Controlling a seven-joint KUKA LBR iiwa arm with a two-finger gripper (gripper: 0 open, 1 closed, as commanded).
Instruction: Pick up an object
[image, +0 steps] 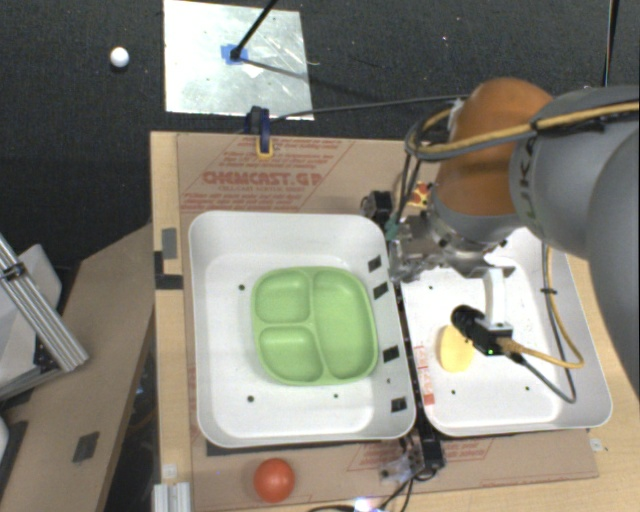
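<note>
Yellow object (456, 356), pale and rounded, lies on the floor of the right bin (525, 395), in its left half and near the wall it shares with the neighbouring bin; nothing is gripping it.

Everything rests on the counter (120, 300), which is covered under the bins by a brown cardboard sheet (285, 165) printed in red letters. The grey arm (580, 170) reaches in from the right, its orange band (490, 150) hanging over the back of the right bin. Below it the claw (408, 258) sits low at the rear left corner of that bin, close to the divide between the two bins and well apart from the yellow object. I cannot tell whether the claw is open or closed, and nothing can be seen held in it.

The left bin (225, 405) holds a light green divided plate (313, 325) with three compartments, lying flat in the middle of the floor. Behind the bins a crinkled silver sheet (200, 70) lies on the dark ground. An orange ball (273, 480) sits on the counter just in front of the left bin. A small white ball (120, 57) rests at the far left, near the silver sheet.
</note>
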